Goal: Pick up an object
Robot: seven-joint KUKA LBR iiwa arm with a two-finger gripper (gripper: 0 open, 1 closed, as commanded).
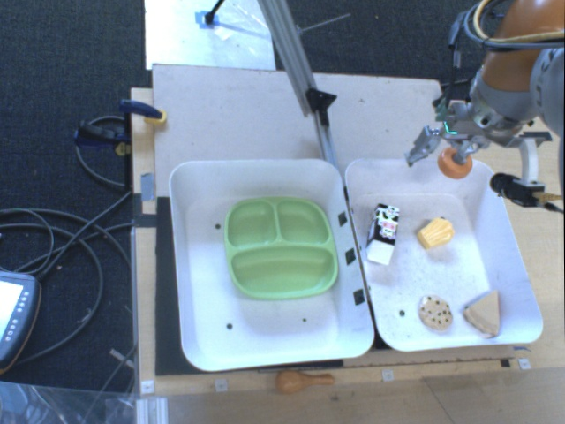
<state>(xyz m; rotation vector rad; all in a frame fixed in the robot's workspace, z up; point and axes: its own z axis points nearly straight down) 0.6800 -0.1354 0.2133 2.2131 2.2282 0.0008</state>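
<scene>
- Far left of the frame: a loop of grey cables (62, 237) lies on the dark floor; a device with a lit screen (13, 312) sits at the lower left edge; a blue clamp with a yellow tip (141, 111) grips the upper left edge of the surface (238, 113).
- Left of centre: the left white bin (190, 325) rests on the surface; a green divided plate (281, 246) lies flat in its middle, three compartments facing up.
- Centre: a grey metal pole (291, 47) slants from the top of the frame down to the strip between the two bins; below the bins, at the lower edge of the surface, lies a small brown wooden piece (305, 380).
- Right of centre: the right white bin (508, 237) sits just beside the left one; inside it, a small black-and-white carton (383, 232) lies near the bin's left wall; a yellow object (435, 233) lies just right of the carton, apart from it.
- Lower right of that bin: a round speckled cookie (435, 313) lies near the front wall; a tan wedge-shaped piece (485, 313) lies just beside it in the corner.
- Upper right: the hand (441, 148) hangs over the back rim of the right bin; an orange round object (455, 163) sits right at it, but whether it is held is unclear; whether the hand is apart or together I cannot tell; the grey arm with its orange band (534, 11) reaches in from the upper right corner.
</scene>
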